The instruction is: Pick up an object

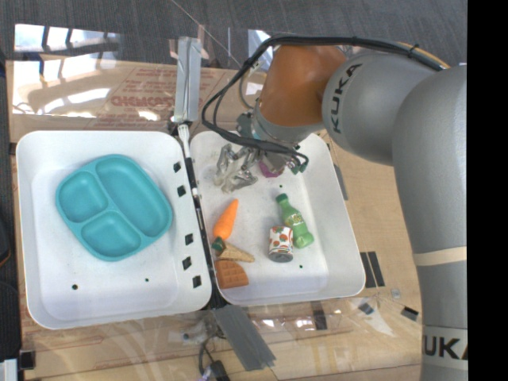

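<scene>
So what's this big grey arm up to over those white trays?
The arm's gripper hangs over the far end of the right bin, with nothing between its fingers. Nearer the front of that bin lie a toy carrot, a green bottle, a small can and a waffle piece. The left bin holds a blue divided plate.

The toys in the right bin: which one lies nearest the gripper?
The carrot. It lies just below the gripper; the green bottle, can and waffle lie farther.
</scene>
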